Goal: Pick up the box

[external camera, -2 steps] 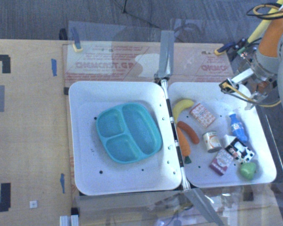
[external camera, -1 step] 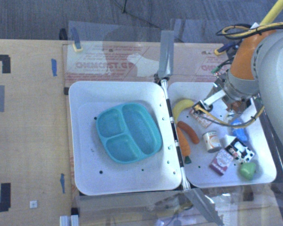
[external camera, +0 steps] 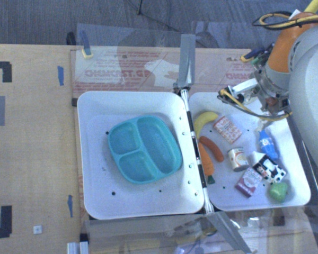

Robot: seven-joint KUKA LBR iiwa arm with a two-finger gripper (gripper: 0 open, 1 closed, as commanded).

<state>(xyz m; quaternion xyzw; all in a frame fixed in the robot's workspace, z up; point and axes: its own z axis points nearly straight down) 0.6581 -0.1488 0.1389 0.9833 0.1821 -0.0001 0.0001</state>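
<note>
A small tan and pink patterned box (external camera: 227, 129) lies flat in the right bin (external camera: 299, 194), near its upper middle. A second small pink box (external camera: 248, 181) lies tilted near that bin's front. The grey arm with its orange band (external camera: 282, 54) hangs over the bin's back right corner. My gripper (external camera: 272, 106) sits below the wrist, to the right of the patterned box and apart from it. Nothing is seen in its grasp.
Also in the right bin are a banana (external camera: 204, 121), a red sausage (external camera: 212, 148), a carrot (external camera: 205, 163), a small can (external camera: 237, 159), a blue bottle (external camera: 267, 144), a cow toy (external camera: 271, 170) and a green fruit (external camera: 278, 192). The left bin (external camera: 90, 194) holds a teal divided plate (external camera: 144, 148).
</note>
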